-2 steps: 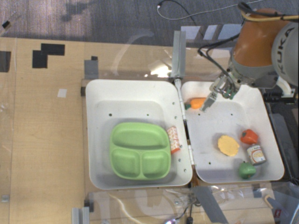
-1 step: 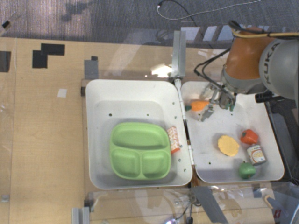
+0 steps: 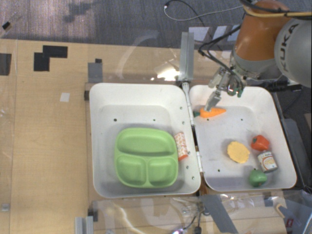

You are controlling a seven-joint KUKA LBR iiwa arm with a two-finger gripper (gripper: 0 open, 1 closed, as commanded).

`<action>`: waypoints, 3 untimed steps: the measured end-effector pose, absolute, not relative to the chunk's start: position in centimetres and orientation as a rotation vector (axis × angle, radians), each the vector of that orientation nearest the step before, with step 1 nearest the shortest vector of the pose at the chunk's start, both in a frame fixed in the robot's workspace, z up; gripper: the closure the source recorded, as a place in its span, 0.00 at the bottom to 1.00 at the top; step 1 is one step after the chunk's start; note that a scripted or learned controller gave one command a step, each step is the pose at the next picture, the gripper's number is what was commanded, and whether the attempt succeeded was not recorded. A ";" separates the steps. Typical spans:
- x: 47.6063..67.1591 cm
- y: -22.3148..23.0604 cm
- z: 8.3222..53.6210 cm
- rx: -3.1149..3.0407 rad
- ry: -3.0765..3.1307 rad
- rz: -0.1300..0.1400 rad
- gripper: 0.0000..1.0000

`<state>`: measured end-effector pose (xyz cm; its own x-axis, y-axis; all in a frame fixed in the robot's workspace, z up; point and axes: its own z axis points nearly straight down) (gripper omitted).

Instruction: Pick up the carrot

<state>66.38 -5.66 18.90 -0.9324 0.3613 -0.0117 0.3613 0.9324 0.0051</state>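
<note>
- One carrot (image 3: 213, 113) lies on the floor of the right bin (image 3: 273, 106), near that bin's inner wall and toward its far end, orange body pointing away from the wall and green top toward it.
- The gripper (image 3: 214, 101) hangs just above the carrot's far side; one slim finger (image 3: 213, 103) slants down almost to the carrot's upper edge, and I cannot tell whether it touches.
- The carrot is not between the fingers, so nothing is held. Whether the gripper stands wide or narrow I cannot tell from this slanted view.
- Step in hand, as I judge it: the final approach before the grasp. The next move calls for a short descent so the fingers straddle the carrot across its narrow width, then a close and a lift.
- Risk, as a judgement: the carrot sits close to the bin wall, so a finger could catch the wall or nudge the carrot aside.
- Farther from the gripper, toward the near end of the same bin, sit a yellow round piece (image 3: 238, 152), a red pepper (image 3: 260, 142), a small can (image 3: 267, 161) and a green item (image 3: 257, 178).
- Across the wall, in the left bin (image 3: 102, 101), lie a green divided plate (image 3: 146, 156) and a small packet (image 3: 181, 145) beside it.
</note>
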 end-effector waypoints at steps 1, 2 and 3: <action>64.4 -8.7 11.4 0.479 3.096 0.002 0.00; 64.7 -8.5 12.8 0.477 3.084 0.006 1.00; 61.1 -13.1 9.1 0.010 3.126 -0.004 1.00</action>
